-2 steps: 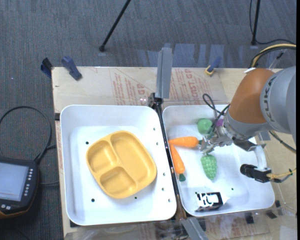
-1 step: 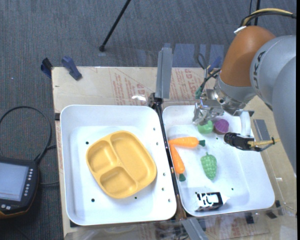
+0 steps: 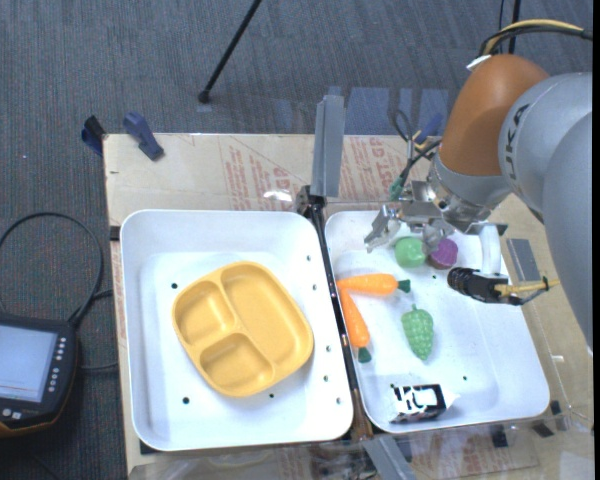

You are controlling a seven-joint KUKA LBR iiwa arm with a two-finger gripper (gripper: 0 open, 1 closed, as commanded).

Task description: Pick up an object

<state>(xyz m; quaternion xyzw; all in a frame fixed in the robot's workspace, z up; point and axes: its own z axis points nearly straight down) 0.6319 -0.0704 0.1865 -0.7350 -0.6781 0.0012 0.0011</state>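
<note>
My gripper (image 3: 412,234) hovers at the far end of the right bin (image 3: 500,368), open, with its fingers spread just above a green round toy (image 3: 410,252) and a purple one (image 3: 444,255). Nothing is held between the fingers. Nearer the middle of the bin lie two orange carrots, one (image 3: 370,285) crosswise and the other (image 3: 355,320) lengthwise along the left wall. A green bumpy fruit (image 3: 418,331) lies to their right. A black and white card (image 3: 418,400) rests at the near edge.
The left bin (image 3: 145,268) holds a yellow divided plate (image 3: 242,326). A grey upright post (image 3: 328,148) stands between the bins at the back. A black cylindrical part (image 3: 477,284) of the arm hangs over the right bin's right side.
</note>
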